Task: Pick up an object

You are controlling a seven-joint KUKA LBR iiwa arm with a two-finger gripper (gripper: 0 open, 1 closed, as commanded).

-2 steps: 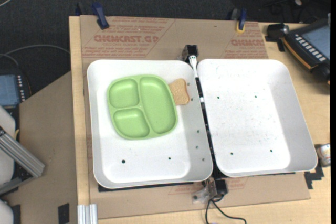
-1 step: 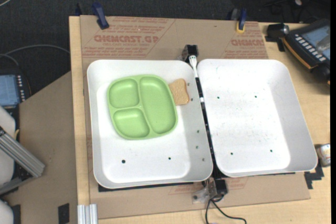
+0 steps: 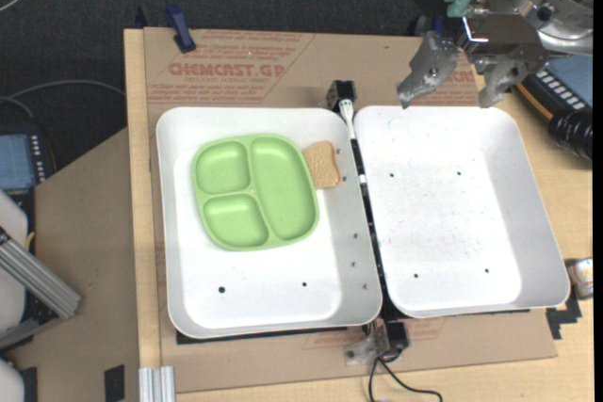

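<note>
A light green plate with three compartments [image 3: 254,192] lies in the left bin [image 3: 254,297]. A tan, cracker-like piece [image 3: 323,165] rests against the plate's right rim, near the divide between the bins. My gripper [image 3: 454,91] hangs above the back edge of the right bin [image 3: 462,231], far from both objects. Its two grey fingers [image 3: 424,75] are spread apart with nothing between them.
Both bins sit on a cardboard sheet [image 3: 226,56] on the bench. A blue clip [image 3: 179,28] lies at the sheet's back left. Black clamps [image 3: 341,94] hold the bins together at the back and front. Dark equipment [image 3: 570,113] stands at the right.
</note>
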